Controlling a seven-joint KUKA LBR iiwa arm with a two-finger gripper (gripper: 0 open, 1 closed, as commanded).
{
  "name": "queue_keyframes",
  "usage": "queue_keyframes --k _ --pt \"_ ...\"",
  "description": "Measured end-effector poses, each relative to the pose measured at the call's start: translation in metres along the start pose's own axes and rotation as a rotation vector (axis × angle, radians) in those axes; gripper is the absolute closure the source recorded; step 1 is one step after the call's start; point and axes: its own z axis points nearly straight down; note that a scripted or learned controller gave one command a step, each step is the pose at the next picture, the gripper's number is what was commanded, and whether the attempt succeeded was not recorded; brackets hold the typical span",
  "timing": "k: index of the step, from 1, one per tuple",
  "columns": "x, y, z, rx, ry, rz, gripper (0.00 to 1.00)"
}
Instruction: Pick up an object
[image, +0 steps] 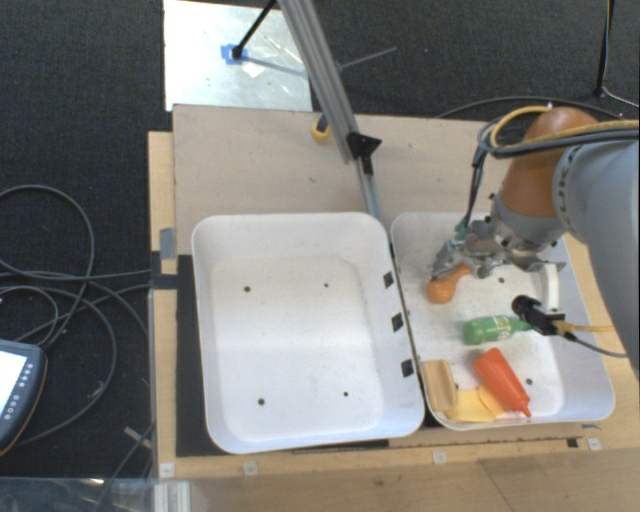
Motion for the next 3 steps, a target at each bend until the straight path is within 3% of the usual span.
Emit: queue_keyframes --k 1,3 --pt "0.0 0.001 -0.013 -0.005 0.0 -0.001 1.0" --pt "0.01 0.015 -0.122 -0.009 -0.001 -0.004 1.0"
